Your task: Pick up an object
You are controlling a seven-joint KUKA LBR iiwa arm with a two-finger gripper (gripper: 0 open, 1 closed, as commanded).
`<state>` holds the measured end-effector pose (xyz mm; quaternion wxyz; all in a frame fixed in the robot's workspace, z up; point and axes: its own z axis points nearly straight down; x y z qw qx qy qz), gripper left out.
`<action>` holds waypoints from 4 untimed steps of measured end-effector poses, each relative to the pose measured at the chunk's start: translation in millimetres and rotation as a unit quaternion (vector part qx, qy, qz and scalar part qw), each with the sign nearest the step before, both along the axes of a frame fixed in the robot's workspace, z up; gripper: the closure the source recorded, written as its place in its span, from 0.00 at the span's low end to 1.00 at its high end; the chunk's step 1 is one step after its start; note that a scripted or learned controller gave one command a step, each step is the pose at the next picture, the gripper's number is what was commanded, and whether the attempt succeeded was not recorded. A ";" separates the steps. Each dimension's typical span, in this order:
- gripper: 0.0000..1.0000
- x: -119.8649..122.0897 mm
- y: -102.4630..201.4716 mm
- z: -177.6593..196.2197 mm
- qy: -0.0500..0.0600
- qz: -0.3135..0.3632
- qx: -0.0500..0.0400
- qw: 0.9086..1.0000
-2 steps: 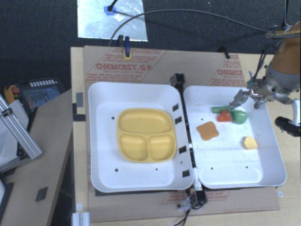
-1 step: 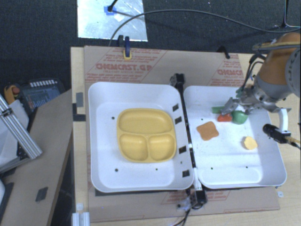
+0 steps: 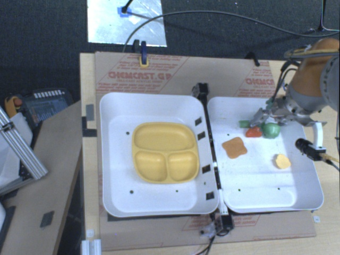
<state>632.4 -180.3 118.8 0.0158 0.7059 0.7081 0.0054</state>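
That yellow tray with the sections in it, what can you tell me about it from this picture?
The yellow tray looks like smooth moulded plastic, with rounded corners and three hollows: one long one along the far side and two smaller ones side by side nearer the camera. It lies flat, right way up, about in the middle of the left white bin, resting on its floor. Nothing sits in it or touches it otherwise.

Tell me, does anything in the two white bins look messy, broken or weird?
Nothing stands out. The yellow tray lies flat in the left bin. In the right bin, an orange piece, a yellow piece, and a green ball beside a red piece lie scattered, unbroken, with the gripper right by the ball.
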 end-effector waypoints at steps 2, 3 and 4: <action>1.00 9.5 -0.6 56.8 0.012 0.001 0.006 1.000; 1.00 11.3 -0.9 102.5 0.011 0.001 0.006 1.000; 1.00 6.7 47.6 97.5 0.014 0.003 0.007 1.000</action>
